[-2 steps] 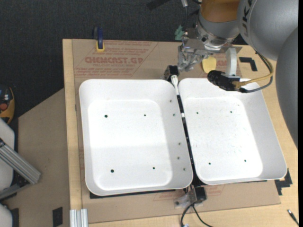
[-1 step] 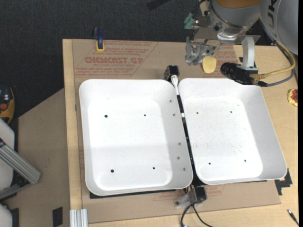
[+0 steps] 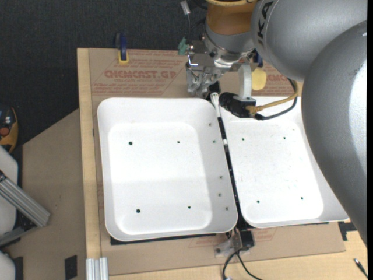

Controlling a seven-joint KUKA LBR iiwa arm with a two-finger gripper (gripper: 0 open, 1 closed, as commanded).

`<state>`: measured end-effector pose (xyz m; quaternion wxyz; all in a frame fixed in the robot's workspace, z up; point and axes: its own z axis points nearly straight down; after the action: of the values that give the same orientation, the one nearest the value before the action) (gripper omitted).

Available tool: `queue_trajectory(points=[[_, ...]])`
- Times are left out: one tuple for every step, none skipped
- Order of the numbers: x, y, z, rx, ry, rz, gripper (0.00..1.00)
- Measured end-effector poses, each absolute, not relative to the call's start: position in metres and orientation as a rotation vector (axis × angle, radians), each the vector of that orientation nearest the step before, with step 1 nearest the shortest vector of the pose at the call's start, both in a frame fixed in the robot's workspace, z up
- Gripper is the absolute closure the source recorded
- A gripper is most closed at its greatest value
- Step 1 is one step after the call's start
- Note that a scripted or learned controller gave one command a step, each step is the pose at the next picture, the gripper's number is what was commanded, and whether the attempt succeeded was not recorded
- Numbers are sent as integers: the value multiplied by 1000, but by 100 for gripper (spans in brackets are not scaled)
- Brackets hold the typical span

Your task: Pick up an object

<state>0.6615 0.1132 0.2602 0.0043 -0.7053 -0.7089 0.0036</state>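
Up near the far rim of the left bin point(image 3: 111, 156), the gripper point(image 3: 201, 85) hangs over the brown board point(image 3: 145, 74). Its jaw state cannot be told from this view. No object to pick up can be made out in either the left bin or the right bin point(image 3: 280, 174).

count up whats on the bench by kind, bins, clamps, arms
white bins: 2, left bin and right bin
blue-and-yellow clamps: 1, clamp on the board's far edge
robot arms: 1, arm with its claw above the bins' far rim
total: 4
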Motion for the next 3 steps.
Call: queue_trajectory(points=[[625,112,299,-2219,-2222,1,100],[604,102,314,-2222,-2219,2,100],[584,97,333,-2222,-2219,1,100]])
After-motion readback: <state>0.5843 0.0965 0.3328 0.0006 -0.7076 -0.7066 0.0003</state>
